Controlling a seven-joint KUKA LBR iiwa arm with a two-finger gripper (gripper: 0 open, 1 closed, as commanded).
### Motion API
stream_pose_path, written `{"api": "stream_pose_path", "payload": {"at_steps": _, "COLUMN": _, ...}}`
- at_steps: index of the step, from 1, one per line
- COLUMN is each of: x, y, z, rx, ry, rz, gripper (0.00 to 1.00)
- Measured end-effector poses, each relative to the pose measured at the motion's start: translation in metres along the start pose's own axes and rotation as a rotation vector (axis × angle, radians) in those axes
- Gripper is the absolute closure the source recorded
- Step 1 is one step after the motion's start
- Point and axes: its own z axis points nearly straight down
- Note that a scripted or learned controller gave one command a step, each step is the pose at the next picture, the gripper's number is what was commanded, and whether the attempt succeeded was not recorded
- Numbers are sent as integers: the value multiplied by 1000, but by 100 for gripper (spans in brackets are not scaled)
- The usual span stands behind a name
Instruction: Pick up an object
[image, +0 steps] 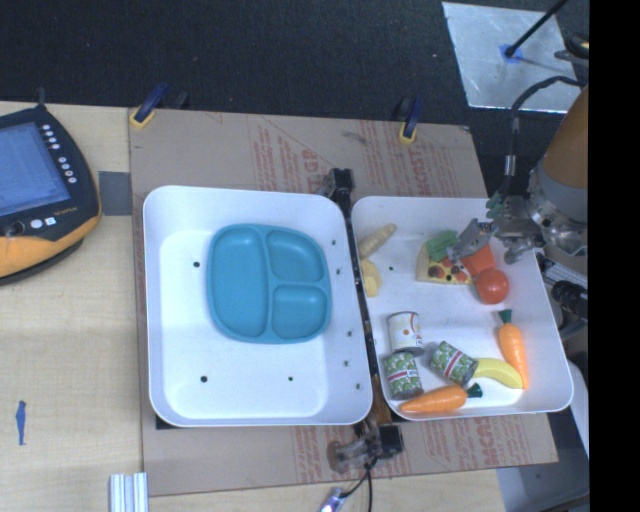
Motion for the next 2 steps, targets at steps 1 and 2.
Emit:
{"api": "stream_pose_path", "payload": {"at_steps": 1, "x": -28, "y": 32, "z": 104, "rx": -8, "ry": -4, "rz": 0, "gripper": 0}}
{"api": "stream_pose_path", "payload": {"at_steps": 2, "x": -30, "y": 32, "z": 94, "rx": -7, "ry": -7, "rz": 0, "gripper": 100}}
